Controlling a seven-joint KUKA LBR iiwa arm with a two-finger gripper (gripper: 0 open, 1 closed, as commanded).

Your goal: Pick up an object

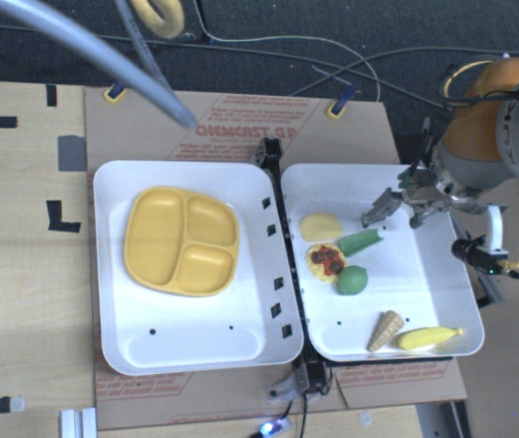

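Camera view puts my gripper (pixel 396 210) over the upper right part of the right bin (pixel 441 272), fingers spread apart and holding nothing. One dark finger (pixel 378 210) angles down-left toward the toys; the other finger (pixel 420 215) sits closer to the wrist. The arm (pixel 482 149) comes in from the right, grey with its orange band above.

Nearest target is the green pepper (pixel 359 241), just below and left of the gripper, lying at a slant. I judge it the best pick: long, narrow, and its right end has bare bin floor around it. To do this well I'd turn the wrist so the fingers straddle its short axis, come straight down near its middle, then close. Risk: its left end sits close against the pizza (pixel 326 259), so a low or offset approach could shove both.

Counts, right bin: one pale yellow lump (pixel 320 225), one green pepper, one pizza, one green ball (pixel 352 280) touching the pizza, one cone (pixel 386 330), one banana (pixel 428 338) beside the cone near the front wall. Six toys.

Left bin (pixel 118 272): one yellow plate (pixel 182 241), three compartments.

Two bins in all, side by side on a cardboard sheet (pixel 241 126).
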